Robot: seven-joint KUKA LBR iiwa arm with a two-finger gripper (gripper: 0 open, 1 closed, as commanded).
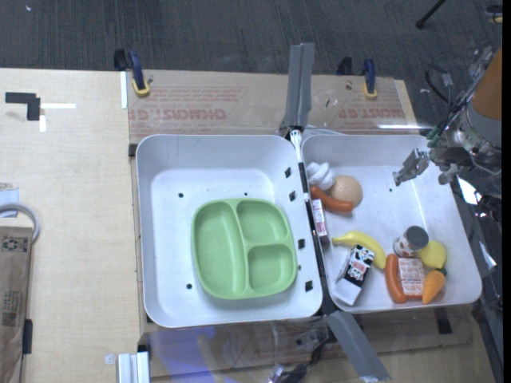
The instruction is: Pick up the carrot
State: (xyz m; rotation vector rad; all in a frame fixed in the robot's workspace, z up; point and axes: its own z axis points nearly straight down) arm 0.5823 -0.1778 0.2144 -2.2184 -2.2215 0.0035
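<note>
A gripper [411,166], its grip state impossible to tell, hovers near the right bin's [375,146] far edge, while the carrot [432,286] in the near right corner sits crowded by neighbours, risking a mis-grab.

Even overhead light, soft shadows, slight blur, bluish glare at bottom edge.

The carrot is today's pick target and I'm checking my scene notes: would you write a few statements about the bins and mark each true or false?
1. The carrot lies in the right bin. True.
2. The green plate sits in the right bin. False: it sits in the left bin.
3. The gripper holds the carrot. False: it is near the right bin's far edge, apart from the carrot.
4. A banana lies in the right bin. True.
</note>
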